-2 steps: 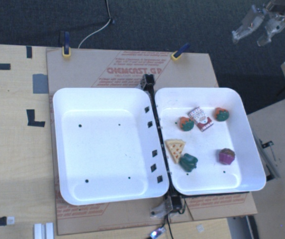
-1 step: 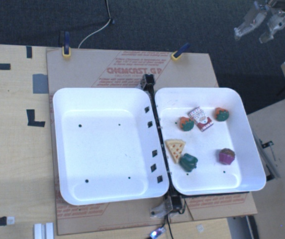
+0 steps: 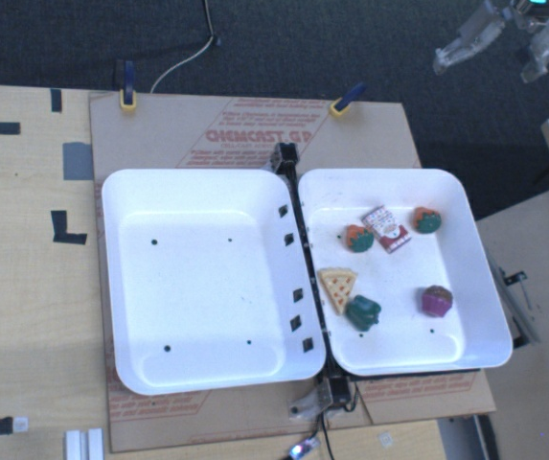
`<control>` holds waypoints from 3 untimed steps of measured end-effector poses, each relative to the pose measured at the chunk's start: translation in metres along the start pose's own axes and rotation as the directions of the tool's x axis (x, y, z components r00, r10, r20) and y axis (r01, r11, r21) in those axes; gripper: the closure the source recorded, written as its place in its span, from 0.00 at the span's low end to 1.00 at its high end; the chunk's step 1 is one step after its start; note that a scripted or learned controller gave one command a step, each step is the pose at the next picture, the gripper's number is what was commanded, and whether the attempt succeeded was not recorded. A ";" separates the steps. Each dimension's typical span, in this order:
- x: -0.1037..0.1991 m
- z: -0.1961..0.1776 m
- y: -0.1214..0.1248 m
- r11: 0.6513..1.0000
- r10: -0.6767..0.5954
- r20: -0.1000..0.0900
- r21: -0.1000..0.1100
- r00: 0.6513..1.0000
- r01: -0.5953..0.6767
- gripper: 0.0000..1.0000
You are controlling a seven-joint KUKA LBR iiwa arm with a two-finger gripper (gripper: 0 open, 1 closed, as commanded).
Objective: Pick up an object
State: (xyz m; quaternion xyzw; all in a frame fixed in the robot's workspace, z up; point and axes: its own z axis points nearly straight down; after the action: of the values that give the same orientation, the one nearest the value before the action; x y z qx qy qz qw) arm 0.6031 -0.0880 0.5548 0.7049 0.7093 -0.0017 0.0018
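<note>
**Onlooker 1:** Camera view, notes from the near edge back. Two shallow white bins side by side on a brown board. Left bin, right bin, black clips down the seam between them.

**Onlooker 2:** Contents?

**Onlooker 1:** All in the right bin. Nearest: a dark green toy, touching or just beside a tan wedge that looks like a pizza slice or waffle. To their right, apart from both, a purple piece.

**Onlooker 2:** Farther back?

**Onlooker 1:** A row of three. An orange-and-green piece on the left, a small red-and-white packet just beside it, lying tilted, then another orange-and-green piece near the bin's right wall.

**Onlooker 2:** And the arm?

**Onlooker 1:** Far corner, upper right, over the dark floor beyond the bench. The gripper is well apart from both bins and from every object. It's blurred; whether its jaws stand apart or together I cannot tell. Nothing visible between them.

**Onlooker 2:** Anything behind the bins?

**Onlooker 1:** Two clamps on the board's far edge, one yellow-and-blue, one the same colours. A pale cable runs off behind.
</note>
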 end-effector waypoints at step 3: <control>0.001 -0.030 0.001 1.000 -0.002 0.003 -0.001 1.000 0.002 1.00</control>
State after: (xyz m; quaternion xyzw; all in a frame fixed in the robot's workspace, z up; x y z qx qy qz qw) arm 0.6044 -0.0864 0.5849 0.7040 0.7101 -0.0025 0.0031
